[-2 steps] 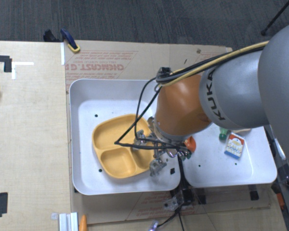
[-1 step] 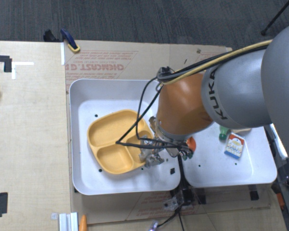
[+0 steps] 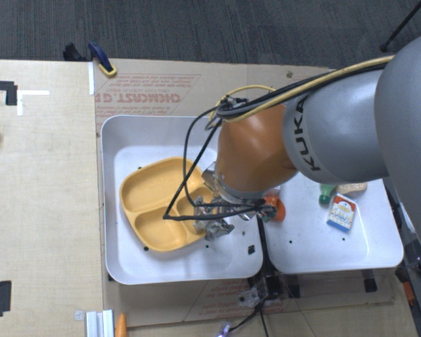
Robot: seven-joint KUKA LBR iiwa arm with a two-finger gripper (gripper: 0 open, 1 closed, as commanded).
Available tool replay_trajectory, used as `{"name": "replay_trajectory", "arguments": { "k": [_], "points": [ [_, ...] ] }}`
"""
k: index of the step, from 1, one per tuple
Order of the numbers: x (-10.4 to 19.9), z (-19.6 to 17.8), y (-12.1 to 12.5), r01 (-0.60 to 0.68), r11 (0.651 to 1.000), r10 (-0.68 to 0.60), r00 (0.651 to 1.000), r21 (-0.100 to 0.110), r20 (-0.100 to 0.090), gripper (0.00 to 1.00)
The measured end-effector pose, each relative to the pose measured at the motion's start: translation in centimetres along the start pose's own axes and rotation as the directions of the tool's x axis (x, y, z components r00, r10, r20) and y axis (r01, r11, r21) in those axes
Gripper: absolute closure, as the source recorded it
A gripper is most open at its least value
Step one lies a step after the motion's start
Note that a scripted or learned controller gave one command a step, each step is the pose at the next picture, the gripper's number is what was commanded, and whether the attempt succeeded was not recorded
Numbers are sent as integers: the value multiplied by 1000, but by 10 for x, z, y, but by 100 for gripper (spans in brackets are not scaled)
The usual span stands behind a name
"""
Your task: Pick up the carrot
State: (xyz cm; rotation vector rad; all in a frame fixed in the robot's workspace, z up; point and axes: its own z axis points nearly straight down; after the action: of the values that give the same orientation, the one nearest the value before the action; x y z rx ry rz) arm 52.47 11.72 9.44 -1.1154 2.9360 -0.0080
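**Mia:** Where is the pincer (image 3: 216, 225)?

**Ben:** It hangs low at the end of the big grey arm (image 3: 351, 125). The fat orange band (image 3: 256, 149) sits right above it. Black wires (image 3: 189, 153) loop down beside it.

**Mia:** Is the pincer open or closed?

**Ben:** Nobody can tell. The arm and the wires hide too much of it.

**Mia:** What is under it?

**Ben:** A white bin (image 3: 126, 258). The pincer is over the side of that bin that meets the other white bin (image 3: 379, 255). A yellow plate (image 3: 151, 199) with parts in it lies in the bin. The pincer is just over the plate's near edge, and most of the plate spreads away from it, toward the left of the view.

**Mia:** And the carrot (image 3: 276, 210)?

**Ben:** A small orange bit peeks out just beside the pincer, toward the right of the view. That looks like the carrot. It lies about where the two bins meet. The arm hides part of it. It is not inside the pincer.

**Mia:** Anything more?

**Ben:** Farther out on that same side, past the carrot, there is a little box (image 3: 342, 213) and a green thing (image 3: 327, 194).
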Motion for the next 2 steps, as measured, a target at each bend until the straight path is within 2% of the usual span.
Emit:
{"name": "replay_trajectory", "arguments": {
  "k": [1, 2],
  "points": [
    [39, -121, 2, -147, 989, 147, 989, -4, 6, 100],
    [3, -18, 23, -5, 1000, 4, 1000, 11, 26, 100]
  ]
}}
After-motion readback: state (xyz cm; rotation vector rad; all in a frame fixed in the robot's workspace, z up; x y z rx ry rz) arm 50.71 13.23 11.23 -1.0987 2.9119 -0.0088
